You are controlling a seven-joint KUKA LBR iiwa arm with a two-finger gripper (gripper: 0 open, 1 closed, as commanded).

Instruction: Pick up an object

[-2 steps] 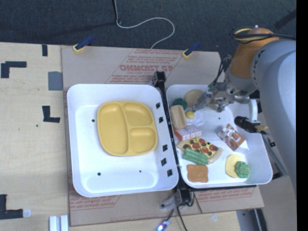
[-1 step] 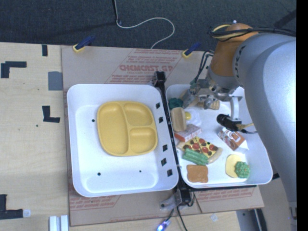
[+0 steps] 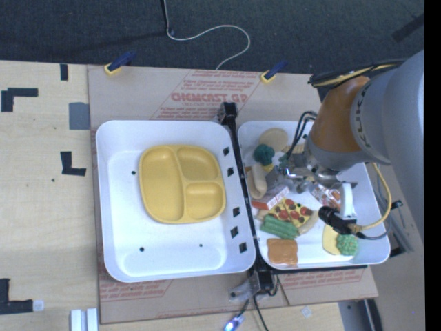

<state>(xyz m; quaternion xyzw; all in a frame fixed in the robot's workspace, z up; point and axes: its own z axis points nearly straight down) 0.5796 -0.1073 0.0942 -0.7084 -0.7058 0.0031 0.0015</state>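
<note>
Toy food (image 3: pixel 293 214) beneath lowered gripper (image 3: pixel 298 176)

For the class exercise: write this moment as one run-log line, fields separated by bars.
arm: over right bin | gripper: low among toy food, grasp unclear | pizza slice: in right bin | yellow divided plate: in left bin

So my gripper (image 3: pixel 298 176) sits over the right bin (image 3: pixel 372 257) among the toy food; pizza slice (image 3: pixel 298 212) just below it. Divided plate (image 3: pixel 182 183) lies in the left bin (image 3: pixel 117 185).
</note>
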